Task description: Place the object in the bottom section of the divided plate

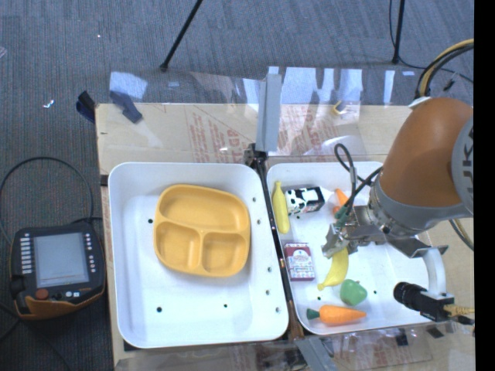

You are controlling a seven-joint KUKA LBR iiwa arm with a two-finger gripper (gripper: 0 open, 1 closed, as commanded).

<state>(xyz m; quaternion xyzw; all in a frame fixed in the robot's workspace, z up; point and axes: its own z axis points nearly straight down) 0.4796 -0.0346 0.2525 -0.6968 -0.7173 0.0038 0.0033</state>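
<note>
The gripper (338, 242) hovers directly over the banana (336, 270) (finger spacing impossible to tell); it looks light, smooth, best pinched mid-curve.

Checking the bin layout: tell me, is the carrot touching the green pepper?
Cannot tell. In the camera view the carrot lies just below the pepper; their edges meet without a plain gap or contact.

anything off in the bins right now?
Nothing spilled or damaged. The yellow divided plate sits flat in the left bin, slightly askew. The banana, carrot and green pepper lie loose in the right bin.
</note>
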